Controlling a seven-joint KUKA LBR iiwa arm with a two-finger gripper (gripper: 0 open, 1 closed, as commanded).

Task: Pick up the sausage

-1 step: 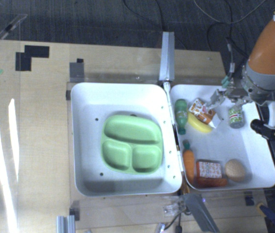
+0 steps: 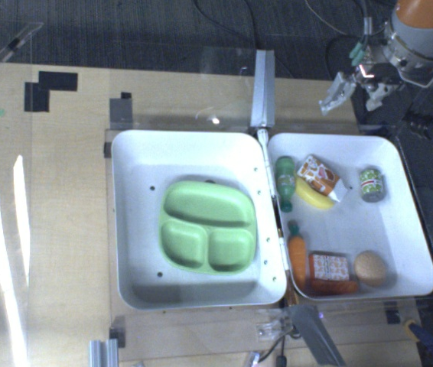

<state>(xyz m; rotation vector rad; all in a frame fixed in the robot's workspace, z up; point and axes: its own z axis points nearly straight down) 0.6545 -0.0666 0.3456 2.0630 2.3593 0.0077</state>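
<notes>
Jaws open and holding nothing, gripper (image 2: 352, 85) beyond the right bin's (image 2: 400, 163) far edge, sausage (image 2: 331, 287) against its near wall.

The arm (image 2: 423, 14) is cut off by the top-right corner; the sausage (image 2: 331, 287) lies partly under a box (image 2: 329, 267).

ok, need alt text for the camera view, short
The grey arm's gripper hangs above the bench beyond the right bin, which holds a sausage at its near edge, plus a carrot, banana, bottle and can. The left bin holds a green divided tray.
</notes>
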